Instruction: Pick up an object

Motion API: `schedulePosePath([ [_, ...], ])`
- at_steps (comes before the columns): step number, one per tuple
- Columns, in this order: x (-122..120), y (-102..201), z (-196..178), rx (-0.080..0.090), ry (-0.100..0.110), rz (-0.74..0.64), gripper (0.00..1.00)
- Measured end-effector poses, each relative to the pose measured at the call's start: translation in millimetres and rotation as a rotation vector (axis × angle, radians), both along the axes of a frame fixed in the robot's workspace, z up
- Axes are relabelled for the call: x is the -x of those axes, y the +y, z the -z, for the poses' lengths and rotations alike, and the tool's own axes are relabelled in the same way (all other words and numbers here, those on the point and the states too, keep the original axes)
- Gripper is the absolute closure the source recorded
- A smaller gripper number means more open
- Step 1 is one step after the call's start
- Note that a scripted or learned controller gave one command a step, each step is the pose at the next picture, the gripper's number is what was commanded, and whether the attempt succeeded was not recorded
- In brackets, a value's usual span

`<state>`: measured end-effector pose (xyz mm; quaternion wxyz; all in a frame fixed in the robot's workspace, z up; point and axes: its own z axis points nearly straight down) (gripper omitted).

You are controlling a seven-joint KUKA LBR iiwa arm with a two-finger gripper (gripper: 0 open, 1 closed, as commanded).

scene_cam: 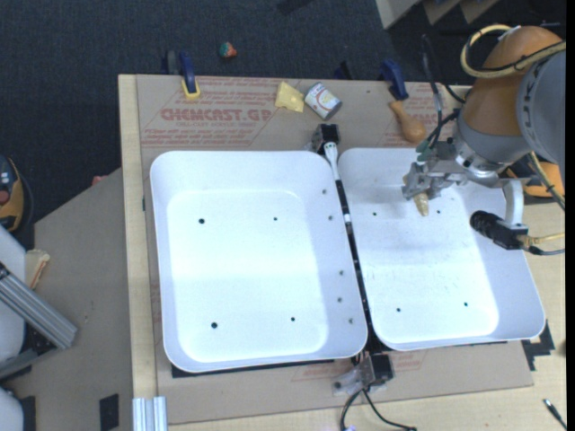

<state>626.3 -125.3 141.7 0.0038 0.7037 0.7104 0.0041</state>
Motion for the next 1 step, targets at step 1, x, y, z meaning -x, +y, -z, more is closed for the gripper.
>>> schedulePosePath([
  [1,-43.5,78.6,-46.9,-0.002,0.002,-0.001,1.0],
])
